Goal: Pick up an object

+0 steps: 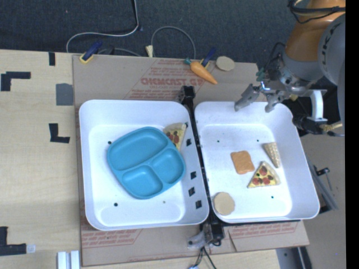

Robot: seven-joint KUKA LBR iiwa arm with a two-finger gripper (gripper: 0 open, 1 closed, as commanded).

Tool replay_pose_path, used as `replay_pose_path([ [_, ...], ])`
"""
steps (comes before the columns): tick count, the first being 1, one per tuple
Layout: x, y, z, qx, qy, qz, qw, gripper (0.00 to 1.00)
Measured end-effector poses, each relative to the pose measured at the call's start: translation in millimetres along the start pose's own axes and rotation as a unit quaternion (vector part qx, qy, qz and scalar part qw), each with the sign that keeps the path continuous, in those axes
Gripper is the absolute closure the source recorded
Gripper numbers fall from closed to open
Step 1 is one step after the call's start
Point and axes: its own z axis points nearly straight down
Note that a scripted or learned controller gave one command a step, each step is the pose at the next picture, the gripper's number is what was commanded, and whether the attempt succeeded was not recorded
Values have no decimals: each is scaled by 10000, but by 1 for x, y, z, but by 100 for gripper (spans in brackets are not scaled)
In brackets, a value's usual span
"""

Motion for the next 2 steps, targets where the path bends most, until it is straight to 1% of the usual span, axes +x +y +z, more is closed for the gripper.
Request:
replay_pose_path([
  [1,-11,-52,144,-8,-11,15,10000,0],
  [2,-53,20,138,-42,-13,-10,10000,0],
])
